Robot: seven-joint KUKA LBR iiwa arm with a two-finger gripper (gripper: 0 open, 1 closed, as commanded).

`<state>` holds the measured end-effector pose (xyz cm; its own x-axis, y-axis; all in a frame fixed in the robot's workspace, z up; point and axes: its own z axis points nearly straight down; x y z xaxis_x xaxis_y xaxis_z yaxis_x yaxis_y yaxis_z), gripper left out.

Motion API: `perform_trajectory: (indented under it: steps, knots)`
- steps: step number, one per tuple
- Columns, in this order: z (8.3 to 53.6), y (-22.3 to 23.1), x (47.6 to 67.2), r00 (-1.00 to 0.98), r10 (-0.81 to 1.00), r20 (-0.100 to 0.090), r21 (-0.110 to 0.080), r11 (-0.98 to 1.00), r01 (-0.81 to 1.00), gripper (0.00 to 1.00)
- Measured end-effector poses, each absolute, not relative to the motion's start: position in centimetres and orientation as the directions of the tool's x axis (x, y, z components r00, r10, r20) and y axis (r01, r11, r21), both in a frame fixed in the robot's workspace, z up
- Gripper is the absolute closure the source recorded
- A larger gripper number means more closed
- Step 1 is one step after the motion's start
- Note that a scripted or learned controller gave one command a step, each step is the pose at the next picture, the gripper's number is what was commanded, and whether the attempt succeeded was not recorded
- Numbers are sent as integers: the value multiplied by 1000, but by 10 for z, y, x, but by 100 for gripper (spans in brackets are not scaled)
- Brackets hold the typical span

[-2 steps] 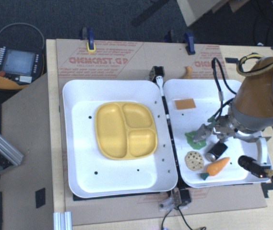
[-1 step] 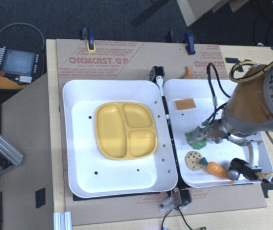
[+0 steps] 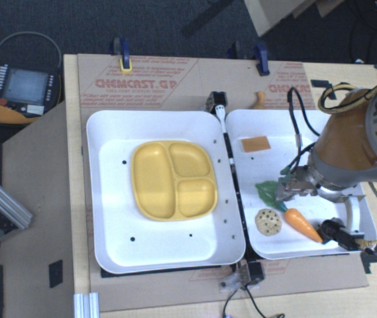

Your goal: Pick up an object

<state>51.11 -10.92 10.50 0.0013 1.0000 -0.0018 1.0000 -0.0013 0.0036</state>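
The right bin holds an orange carrot, a round speckled cookie, a green leafy piece and a flat brown square. My gripper is down in this bin, right at the green piece's right edge and just above the carrot's thick end. The arm's wrist covers the fingertips. In the left bin lies a yellow divided plate with three compartments.
A black ridge runs between the two bins. Cables loop over the right bin's far side. Blue clamps hold the brown board at the back edge. A black fitting sits by the carrot's tip.
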Motion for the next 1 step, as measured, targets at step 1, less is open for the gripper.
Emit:
perform_trajectory:
  steps: [1]
  knots:
    - [155, -100, 517, -2, 1000, -1, 6, 2, 1000, 100]
